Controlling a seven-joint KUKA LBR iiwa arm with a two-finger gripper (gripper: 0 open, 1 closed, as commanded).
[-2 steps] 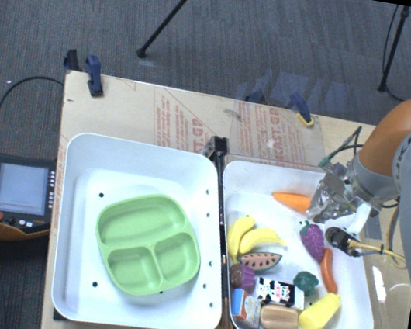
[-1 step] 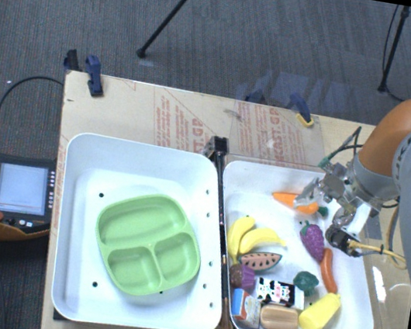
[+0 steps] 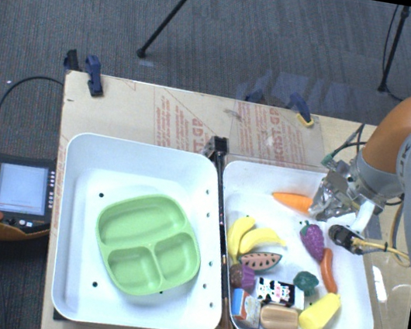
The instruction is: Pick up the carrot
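The carrot (image 3: 292, 201) is lying in the upper part of the right bin (image 3: 366, 308), right of frame centre, its thick end meeting the gripper (image 3: 330, 203). How the jaws are standing cannot be told. It is looking like light, stiff, smooth toy plastic, likely slippery; gripping across the thicker middle seems safest.

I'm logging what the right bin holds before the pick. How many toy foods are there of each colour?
Orange: 1, the carrot
Yellow: 2, bananas, corn-like piece
Purple: 2
Red: 1, sausage
Red and green: 1, watermelon slice
Green: 1
Tan: 1, bread
Printed packs: 2
Total: 11
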